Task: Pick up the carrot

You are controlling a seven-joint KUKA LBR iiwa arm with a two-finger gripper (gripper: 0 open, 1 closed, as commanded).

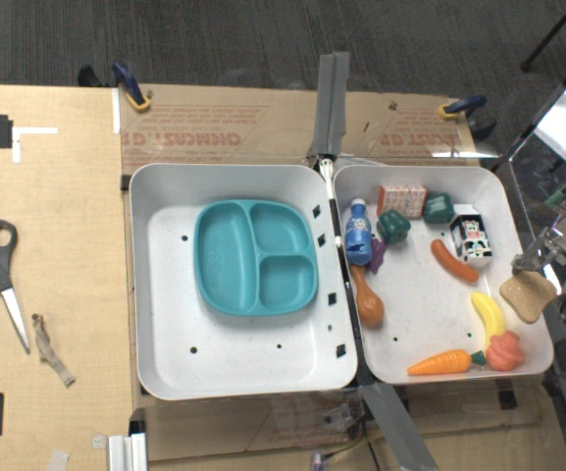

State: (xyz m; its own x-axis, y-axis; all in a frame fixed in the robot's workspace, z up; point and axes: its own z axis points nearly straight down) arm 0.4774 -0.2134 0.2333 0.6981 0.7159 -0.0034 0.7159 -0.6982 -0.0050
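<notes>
what i take for my gripper (536, 260) is a bit of grey metal at the right rim of the right bin (415, 292), just above a slice of toy bread (524, 297). so little of it is clear that i cannot tell whether it is parted or closed, and i see nothing held in it.

going outward from there, the bread is the closest thing. a yellow banana (486, 314) lies just past it toward the bin's near corner, and below the banana sits a round peach-coloured fruit (504, 351).

the carrot (442, 363) is next to that fruit. it lies flat on the bin floor, close along the near wall. its green top touches or almost touches the fruit, and its orange point aims at the view's left. the long axis runs nearly parallel to that wall, with the point dipped slightly toward it.

from my gripper the carrot is down and to the left in the view, past the bread and the banana. i judge the move as a reach toward the near wall, then turning so that i close across the carrot's width, not along its length. the mid-body looks the best place to grip, since it is clear of the fruit at one end. the wall just beside it leaves little room on that side, and that is what could spoil the try.

the red sausage (455, 260) and the left bin's teal plate (256, 258) lie well apart from this path.
</notes>
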